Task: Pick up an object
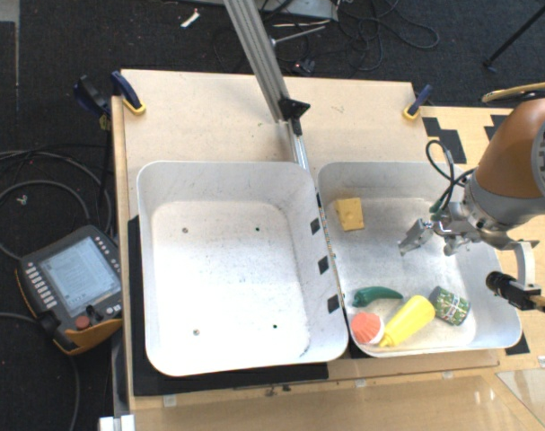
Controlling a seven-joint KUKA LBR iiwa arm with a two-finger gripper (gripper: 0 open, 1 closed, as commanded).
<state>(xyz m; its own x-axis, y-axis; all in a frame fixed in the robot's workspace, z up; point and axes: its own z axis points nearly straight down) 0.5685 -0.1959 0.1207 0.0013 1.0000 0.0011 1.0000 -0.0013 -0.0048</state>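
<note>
Yellow plastic first: nearest you, along the front wall of the right bin (487,344), a yellow bottle-shaped toy (407,320) lies on its side, tilted, with a red-orange round piece (367,328) touching its lower end and a green curved piece (376,294) just behind it. To their right sits a small green patterned can (451,306), also lying over. Judge all of these light, stiff and smooth, so likely slippery; you would do best to take the yellow toy across its narrower body, clear of its neighbours. Mid-bin, the gripper (416,238) hangs above bare floor, pinching nothing; whether its jaws are spread or pressed together you cannot tell at this slant. Beyond it, alone near the back, rests a tan sponge-like block (349,214), probably soft and the easiest grasp across its flat sides. Left bin (146,241) lies alongside.
</note>
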